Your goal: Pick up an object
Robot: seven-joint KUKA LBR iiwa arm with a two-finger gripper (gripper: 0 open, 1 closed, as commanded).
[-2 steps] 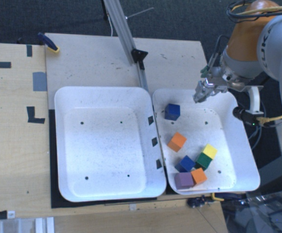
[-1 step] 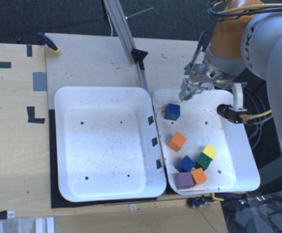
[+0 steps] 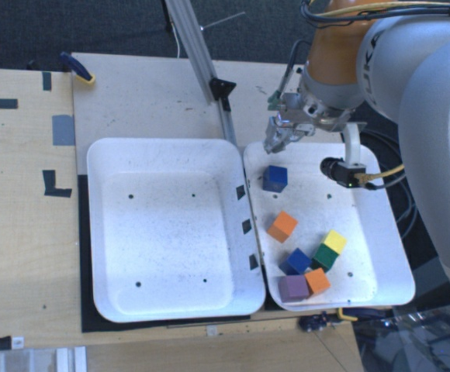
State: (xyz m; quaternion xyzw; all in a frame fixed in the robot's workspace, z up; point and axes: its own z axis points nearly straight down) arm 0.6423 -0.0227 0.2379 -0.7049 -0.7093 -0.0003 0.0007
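Hand (image 3: 278, 140) above blue cube (image 3: 275, 178) in rt bin (image 3: 380, 277); finger state unclear.

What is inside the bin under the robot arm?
The right bin holds seven blocks: two blue, two orange, one yellow, one green, one purple. The arm covers its far corner, so anything there stays hidden.

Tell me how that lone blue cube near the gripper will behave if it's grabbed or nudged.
The blue cube looks rigid with flat faces, so it should probably slide rather than roll. It seems small and likely light. Standing apart from the other blocks, a nudge would probably just shift it across the right bin.
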